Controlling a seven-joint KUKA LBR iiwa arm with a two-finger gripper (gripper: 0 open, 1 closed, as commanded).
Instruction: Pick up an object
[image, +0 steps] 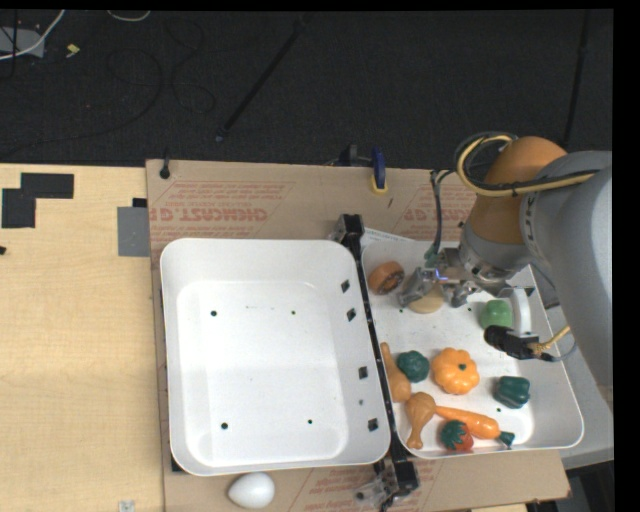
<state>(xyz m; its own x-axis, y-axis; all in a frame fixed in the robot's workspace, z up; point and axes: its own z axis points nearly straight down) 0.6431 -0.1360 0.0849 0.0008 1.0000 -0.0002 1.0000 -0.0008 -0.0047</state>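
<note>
Right bin (572, 425): pumpkin (456, 371), carrot (468, 419), drumstick (418, 415), green peppers, bun (385, 277). Gripper (432, 292) low at far end over tan object (426, 302); finger spread unreadable. Left bin (200, 262) roomy. Egg (250, 490) outside near edge.

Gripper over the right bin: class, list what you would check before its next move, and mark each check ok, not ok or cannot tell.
1. Gripper is above the right bin: ok.
2. A target lies beneath it, the tan round object: ok.
3. Object held between the fingers: cannot tell.
4. Brown toy lies apart from the gripper: ok.
5. Orange pumpkin and carrot sit away from the gripper: ok.
6. All objects are inside a bin: not ok, the white egg lies outside the left bin.
</note>
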